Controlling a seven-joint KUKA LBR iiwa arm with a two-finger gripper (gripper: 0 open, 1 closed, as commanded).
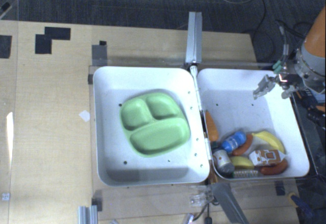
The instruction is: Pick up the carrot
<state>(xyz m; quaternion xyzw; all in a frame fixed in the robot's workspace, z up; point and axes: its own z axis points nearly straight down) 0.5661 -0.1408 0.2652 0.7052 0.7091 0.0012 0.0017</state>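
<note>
Light wood bench [46,131], dark floor beyond at 12 o'clock. Two shallow white bins rest on it side by side: left bin [104,131] near centre, right bin [244,85] at 3 o'clock, edges touching. Black patches [51,38] mark the benchtop at 10 o'clock.

The arm enters from the right edge, its orange band visible at the upper right corner. The gripper [274,87] hangs low at the wrist's left side — its two fingers [263,87] stand spread apart, with nothing between them.
</note>
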